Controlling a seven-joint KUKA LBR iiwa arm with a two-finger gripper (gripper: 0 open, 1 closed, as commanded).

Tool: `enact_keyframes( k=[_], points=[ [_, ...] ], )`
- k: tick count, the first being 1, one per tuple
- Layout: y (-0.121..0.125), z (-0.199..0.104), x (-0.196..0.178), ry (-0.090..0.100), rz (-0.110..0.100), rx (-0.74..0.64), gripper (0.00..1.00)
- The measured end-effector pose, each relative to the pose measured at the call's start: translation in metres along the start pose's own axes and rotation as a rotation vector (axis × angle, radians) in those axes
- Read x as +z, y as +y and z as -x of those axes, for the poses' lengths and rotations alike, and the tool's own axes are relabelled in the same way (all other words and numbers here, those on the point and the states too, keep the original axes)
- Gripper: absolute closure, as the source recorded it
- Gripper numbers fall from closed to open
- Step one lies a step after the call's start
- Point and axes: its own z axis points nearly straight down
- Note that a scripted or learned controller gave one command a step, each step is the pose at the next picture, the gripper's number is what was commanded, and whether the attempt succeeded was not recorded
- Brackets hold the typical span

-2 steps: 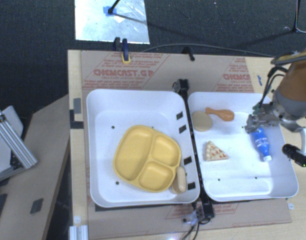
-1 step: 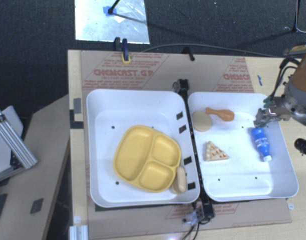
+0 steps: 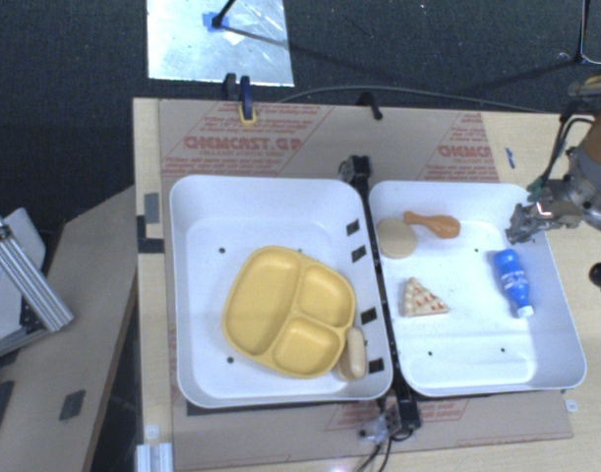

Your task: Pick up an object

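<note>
The gripper (image 3: 524,226) hovers at the right bin's (image 3: 477,367) far right rim, finger state impossible to tell, so the approach is under way; next it likely must descend onto the blue bottle (image 3: 511,281) lying just below by the right wall.

Grey metal arm (image 3: 587,197) seen at the frame's right side, orange-tan band above the wrist, dark cable looped beside it, small grey gripper (image 3: 521,226) of blocky metal parts, a tiny red light spotted near the wrist
</note>
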Motion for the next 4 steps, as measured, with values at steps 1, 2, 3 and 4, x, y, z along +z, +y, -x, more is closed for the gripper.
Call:
enact_keyframes(
  k=[1, 2, 3, 4],
  points=[
    [0.017, -0.056, 0.009, 0.002, -0.002, -0.005, 1.0],
    [0.025, -0.112, 0.015, 0.002, -0.003, -0.006, 1.0],
    [0.04, -0.163, 0.022, 0.002, -0.002, -0.004, 1.0],
    [0.058, -0.205, 0.019, 0.002, -0.001, -0.003, 1.0]
  ],
)
